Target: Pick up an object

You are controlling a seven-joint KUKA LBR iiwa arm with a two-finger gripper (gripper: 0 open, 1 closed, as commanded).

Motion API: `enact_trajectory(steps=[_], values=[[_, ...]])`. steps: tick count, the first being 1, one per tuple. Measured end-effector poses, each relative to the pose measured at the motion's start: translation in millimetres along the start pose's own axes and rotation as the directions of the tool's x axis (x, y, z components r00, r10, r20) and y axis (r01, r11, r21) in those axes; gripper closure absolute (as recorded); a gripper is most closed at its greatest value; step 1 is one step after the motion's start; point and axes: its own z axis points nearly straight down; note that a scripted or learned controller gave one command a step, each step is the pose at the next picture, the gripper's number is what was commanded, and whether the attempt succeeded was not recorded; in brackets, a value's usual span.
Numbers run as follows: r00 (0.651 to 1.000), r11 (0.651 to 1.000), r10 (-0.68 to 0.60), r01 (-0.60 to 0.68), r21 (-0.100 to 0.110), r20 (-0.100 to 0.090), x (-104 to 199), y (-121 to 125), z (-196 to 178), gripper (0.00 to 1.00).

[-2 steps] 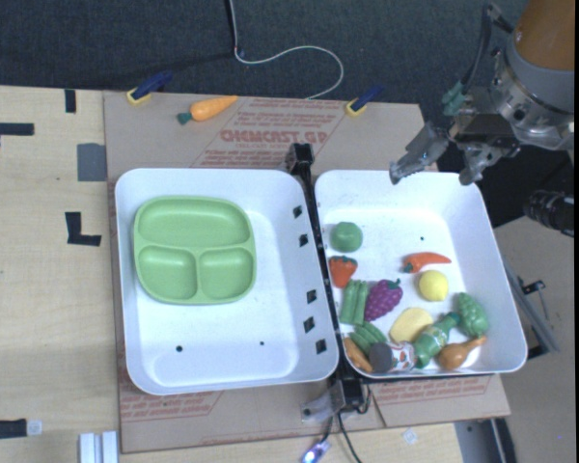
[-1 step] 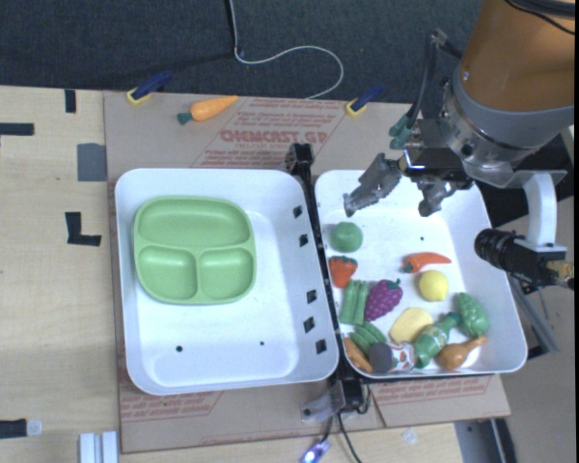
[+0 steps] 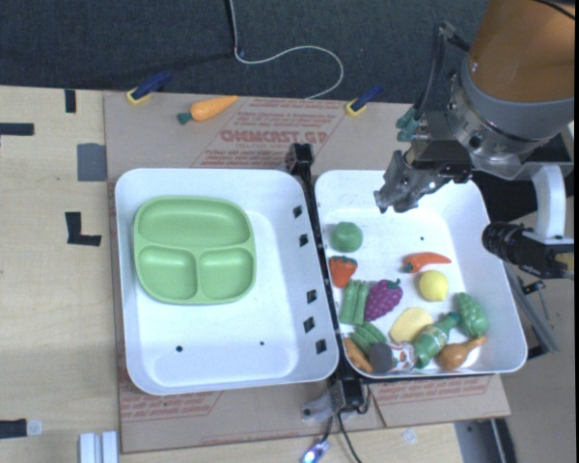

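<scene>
My gripper (image 3: 394,197) hangs over the back of the right bin (image 3: 463,215), above bare white floor, with nothing seen between its fingers. The toy food lies nearer the front: a green round fruit (image 3: 346,235), a red strawberry (image 3: 341,270), a red chili pepper (image 3: 427,259), a yellow lemon (image 3: 432,285), purple grapes (image 3: 383,298), a green pod (image 3: 354,301), a yellow piece (image 3: 410,324) and broccoli (image 3: 471,313). The green round fruit is the closest, just left and in front of the gripper.
The left bin (image 3: 212,355) holds a green divided plate (image 3: 194,250). A toy carrot (image 3: 206,110) lies on the cardboard behind the bins. More small pieces crowd the right bin's front edge (image 3: 415,353).
</scene>
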Motion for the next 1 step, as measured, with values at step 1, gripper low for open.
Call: enact_trajectory(steps=[1], values=[[1.000, 1.000, 0.002, -0.002, 0.002, 0.000, 0.4, -3.0, 22.3, 1.00]])
